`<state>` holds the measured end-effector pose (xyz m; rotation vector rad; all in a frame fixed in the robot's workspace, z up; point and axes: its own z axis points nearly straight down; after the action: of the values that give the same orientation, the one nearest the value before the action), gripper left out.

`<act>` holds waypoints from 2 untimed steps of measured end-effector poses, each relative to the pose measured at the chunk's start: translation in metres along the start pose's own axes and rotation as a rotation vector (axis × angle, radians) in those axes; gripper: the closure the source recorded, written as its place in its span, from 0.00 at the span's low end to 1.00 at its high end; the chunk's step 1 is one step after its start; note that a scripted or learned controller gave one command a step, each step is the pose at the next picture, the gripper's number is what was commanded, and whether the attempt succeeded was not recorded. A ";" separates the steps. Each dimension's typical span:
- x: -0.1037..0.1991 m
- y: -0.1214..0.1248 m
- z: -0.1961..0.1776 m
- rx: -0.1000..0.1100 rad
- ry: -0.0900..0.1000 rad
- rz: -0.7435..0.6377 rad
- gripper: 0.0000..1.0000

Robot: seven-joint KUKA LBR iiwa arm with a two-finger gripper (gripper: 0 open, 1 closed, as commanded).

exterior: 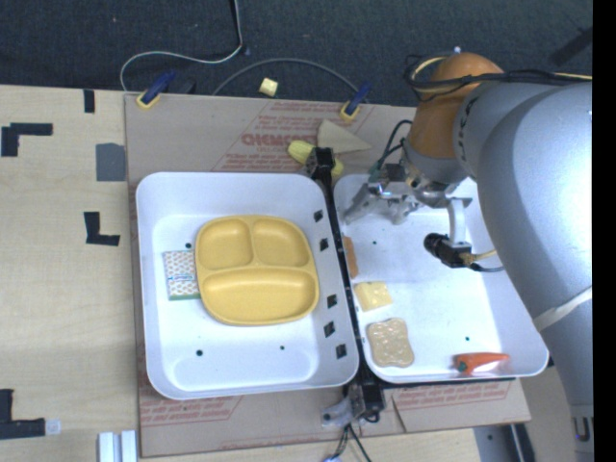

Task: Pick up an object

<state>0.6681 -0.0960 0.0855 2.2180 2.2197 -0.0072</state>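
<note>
You had the arm (539, 191) reaching in over the right bin (500, 301), with the gripper (371, 200) low at that bin's far left corner, close to the divider between the two bins. From this slanted view I could not tell how the jaws stood, and nothing showed between them, so I would not count anything as held.

The candidates lay well apart from the gripper. In the right bin, a pale yellow block (372, 295) sat by the left wall, a tan textured piece (391, 342) lay just nearer the camera from it, and a small orange carrot (479, 362) lay at the near right corner. A thin orange strip (351, 257) lay against the left wall, nearest the gripper. In the left bin (159, 354) sat a yellow tray (258, 269) with a small patterned sponge (179, 274) touching its left side.

I judged the step to be the approach, with no grasp yet made. The next move would have called for choosing one thing, most easily the strip or the block, centring over it with the jaws spread, then descending straight. The wall beside both looked the likely trouble for a finger.
</note>
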 end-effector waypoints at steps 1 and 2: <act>-0.001 -0.014 0.000 -0.004 0.004 -0.001 0.00; 0.001 0.000 0.000 0.006 0.003 -0.002 0.00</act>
<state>0.6677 -0.0952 0.0852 2.2207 2.2260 -0.0103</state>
